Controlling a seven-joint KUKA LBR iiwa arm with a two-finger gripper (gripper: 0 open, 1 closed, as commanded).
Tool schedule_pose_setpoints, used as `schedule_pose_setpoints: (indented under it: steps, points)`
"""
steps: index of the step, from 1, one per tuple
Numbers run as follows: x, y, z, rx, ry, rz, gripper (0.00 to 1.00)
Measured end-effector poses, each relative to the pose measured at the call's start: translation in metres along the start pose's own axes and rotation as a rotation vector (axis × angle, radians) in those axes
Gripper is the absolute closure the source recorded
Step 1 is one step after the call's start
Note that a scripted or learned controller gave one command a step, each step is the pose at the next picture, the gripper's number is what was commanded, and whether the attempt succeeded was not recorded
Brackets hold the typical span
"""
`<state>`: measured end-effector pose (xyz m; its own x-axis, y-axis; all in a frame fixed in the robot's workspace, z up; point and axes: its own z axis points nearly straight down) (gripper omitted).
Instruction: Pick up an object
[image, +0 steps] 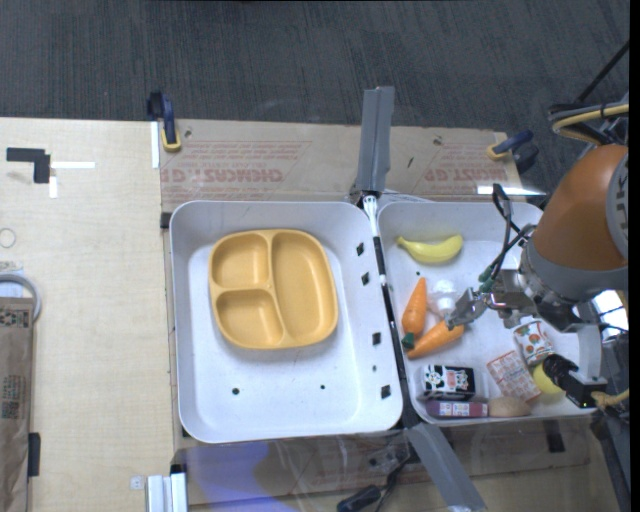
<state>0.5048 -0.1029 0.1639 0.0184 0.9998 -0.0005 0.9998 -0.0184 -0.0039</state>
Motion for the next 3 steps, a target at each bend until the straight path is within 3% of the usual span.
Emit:
schedule_pose_setpoints:
  steps: [1, 2, 3]
  points:
    - [0.012, 0.02, 0.073, -0.001, 0.0, -0.16, 0.0]
    - [0.011, 0.021, 0.064, -0.001, 0.0, -0.158, 1.0]
    - [-0.003, 0.031, -0.091, -0.001, -0.001, -0.001, 1.0]
